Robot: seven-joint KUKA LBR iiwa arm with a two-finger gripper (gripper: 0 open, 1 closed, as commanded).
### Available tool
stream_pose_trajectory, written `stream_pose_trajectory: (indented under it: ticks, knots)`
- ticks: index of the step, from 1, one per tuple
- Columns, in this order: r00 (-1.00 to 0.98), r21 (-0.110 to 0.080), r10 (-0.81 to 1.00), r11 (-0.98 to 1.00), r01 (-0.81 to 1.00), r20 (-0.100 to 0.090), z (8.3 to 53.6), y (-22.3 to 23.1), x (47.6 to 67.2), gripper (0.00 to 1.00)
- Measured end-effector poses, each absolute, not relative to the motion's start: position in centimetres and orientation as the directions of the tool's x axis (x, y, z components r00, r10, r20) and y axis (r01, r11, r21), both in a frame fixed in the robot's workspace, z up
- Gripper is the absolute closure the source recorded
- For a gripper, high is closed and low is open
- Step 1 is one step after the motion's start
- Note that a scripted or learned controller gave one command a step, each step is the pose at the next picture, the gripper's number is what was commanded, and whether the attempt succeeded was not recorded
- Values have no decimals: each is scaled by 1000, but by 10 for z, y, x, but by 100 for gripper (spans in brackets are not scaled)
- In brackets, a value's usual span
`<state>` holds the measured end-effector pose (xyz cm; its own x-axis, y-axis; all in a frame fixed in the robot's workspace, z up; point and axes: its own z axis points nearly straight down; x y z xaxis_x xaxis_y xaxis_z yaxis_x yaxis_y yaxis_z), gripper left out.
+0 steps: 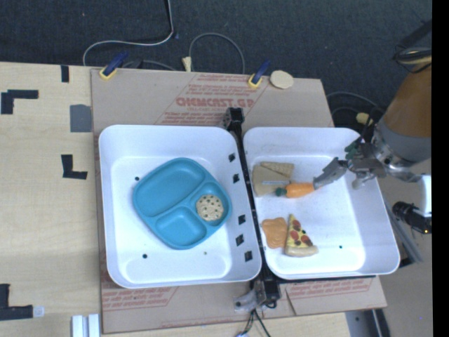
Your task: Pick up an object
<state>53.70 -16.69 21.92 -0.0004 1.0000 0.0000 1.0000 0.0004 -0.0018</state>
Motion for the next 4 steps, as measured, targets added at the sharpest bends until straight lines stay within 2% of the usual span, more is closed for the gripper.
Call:
stream_pose_trajectory:
  ticks: [1,2,3,4]
  knots:
    - [0,5,1000,0,1000,-3,80,-129,505,0]
    - [-4,6,1000,4,1000,-3,87,-111,582,0]
    - [-1,7,1000,1,1000,-5,97,-113,580,100]
    - [-1,6,1000,1,1000,-5,96,-113,580,0]
